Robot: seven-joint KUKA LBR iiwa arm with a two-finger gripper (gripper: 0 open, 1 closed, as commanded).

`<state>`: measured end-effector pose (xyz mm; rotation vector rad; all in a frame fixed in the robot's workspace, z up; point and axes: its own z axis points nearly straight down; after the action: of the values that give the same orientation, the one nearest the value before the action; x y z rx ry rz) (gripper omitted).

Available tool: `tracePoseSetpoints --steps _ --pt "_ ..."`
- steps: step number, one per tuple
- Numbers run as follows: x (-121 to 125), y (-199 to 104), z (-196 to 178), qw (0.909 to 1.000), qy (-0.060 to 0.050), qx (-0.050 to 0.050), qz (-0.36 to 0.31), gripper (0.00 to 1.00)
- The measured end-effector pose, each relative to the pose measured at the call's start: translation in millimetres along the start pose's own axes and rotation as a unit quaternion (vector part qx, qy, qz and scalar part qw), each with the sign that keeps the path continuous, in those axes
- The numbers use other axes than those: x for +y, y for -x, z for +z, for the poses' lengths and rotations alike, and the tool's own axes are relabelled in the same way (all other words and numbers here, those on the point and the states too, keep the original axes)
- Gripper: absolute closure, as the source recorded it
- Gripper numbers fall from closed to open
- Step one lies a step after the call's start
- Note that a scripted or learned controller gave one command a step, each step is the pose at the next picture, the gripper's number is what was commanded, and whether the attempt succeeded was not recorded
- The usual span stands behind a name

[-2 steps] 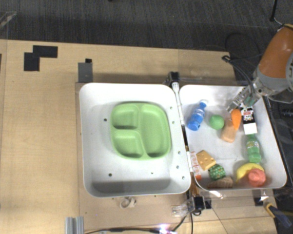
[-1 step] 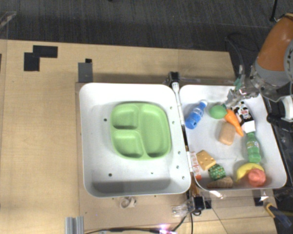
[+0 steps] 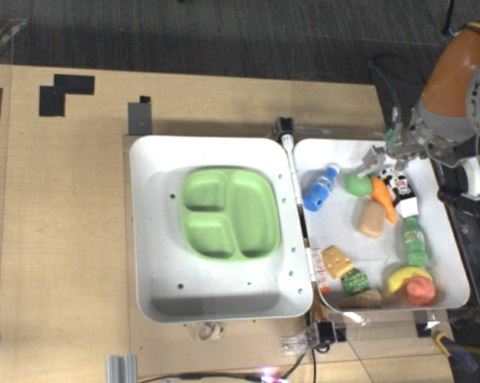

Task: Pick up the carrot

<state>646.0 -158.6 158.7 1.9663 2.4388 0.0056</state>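
The pincer hangs over the far right part of the right bin, at the end of the grey arm with its orange band, which comes in from the right edge of the view. Whether it is apart or together I cannot tell, since the metal parts blur into the things beneath them. The carrot lies just below the pincer in the right bin, slanting from upper left to lower right, with nothing visibly clamped around it. A green rounded item touches the carrot's upper left side, and a pale tan block sits just beside its lower end. A blue bottle lies tilted near the bin's left wall. A green bottle lies along the right side, and below it a yellow banana curls next to a pinkish-red fruit. Near the front wall sit a yellow cracker-like square, a small green patterned piece and a brown lump. The left bin holds a light green divided tray. Both bins rest side by side on the wooden bench.
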Motion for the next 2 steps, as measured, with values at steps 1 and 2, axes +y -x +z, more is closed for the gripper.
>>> tracePoseSetpoints --steps 1,2 --pt "-44.1 -1.5 68.8 0.9992 0.004 0.003 -0.041 0.00" --pt "-40.9 -0.7 56.2 0.9990 0.007 -0.001 -0.044 1.00"
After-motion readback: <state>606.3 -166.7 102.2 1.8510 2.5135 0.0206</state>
